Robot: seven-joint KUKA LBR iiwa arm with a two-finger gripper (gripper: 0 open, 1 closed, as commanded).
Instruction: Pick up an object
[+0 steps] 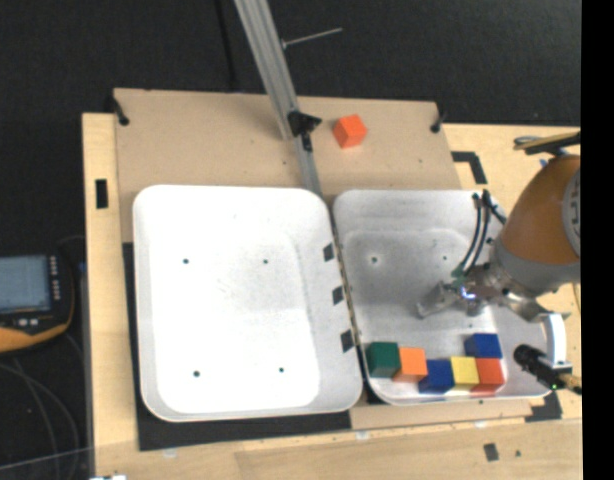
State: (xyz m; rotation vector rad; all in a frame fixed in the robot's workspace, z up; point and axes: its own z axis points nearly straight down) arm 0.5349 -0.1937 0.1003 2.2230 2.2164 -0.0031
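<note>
Dark carpet surrounds the pale wooden worktop (237,148), which carries two shallow white bins side by side. Largest is the left bin (237,303), with only a few small dark dots on its floor. Beside it, touching along clips at the shared edge, sits the right bin (407,238). Over that bin's right side hangs the grey arm (547,228) with its orange band, and below it the pincer (447,300) reaches low toward the bin floor; whether it is open or closed cannot be told, and nothing is seen in its grip. Along the right bin's near wall lies a cluster of blocks (437,365): green, orange, blue, yellow and red, packed close together. One orange cube (349,131) rests alone on the worktop behind the bins.
</note>
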